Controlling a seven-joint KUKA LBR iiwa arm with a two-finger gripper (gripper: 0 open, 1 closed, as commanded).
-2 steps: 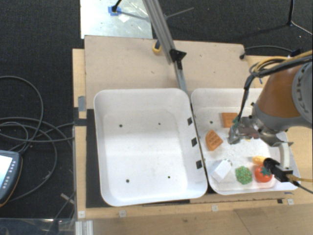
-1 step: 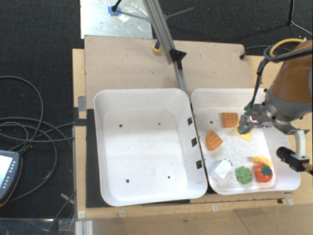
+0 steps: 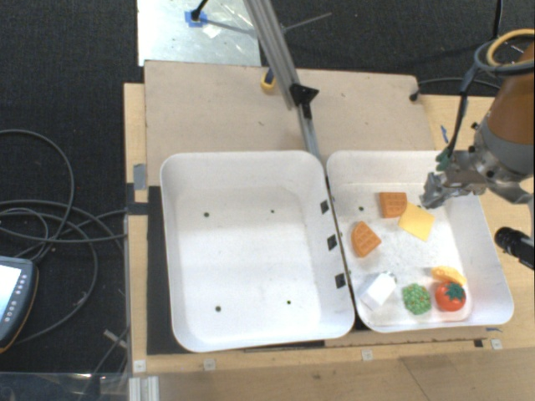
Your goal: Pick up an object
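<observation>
The right bin (image 3: 485,224) holds several small items. An orange square block (image 3: 392,204) and a yellow wedge (image 3: 417,222) lie near its back. An orange waffle-like piece (image 3: 365,240) rests left of them. Along the front edge lie a white block (image 3: 379,290), a green bumpy piece (image 3: 416,298), a red tomato (image 3: 450,296) and a small yellow-orange piece (image 3: 446,273). My gripper (image 3: 435,192) hangs over the back right of this bin, just above and right of the yellow wedge, with nothing visibly held.
The left bin (image 3: 180,182) sits beside the right one, parted by a rim with black clips. A slanted metal pole (image 3: 276,44) crosses the bench behind the bins. Cables and a pendant lie on the floor at left.
</observation>
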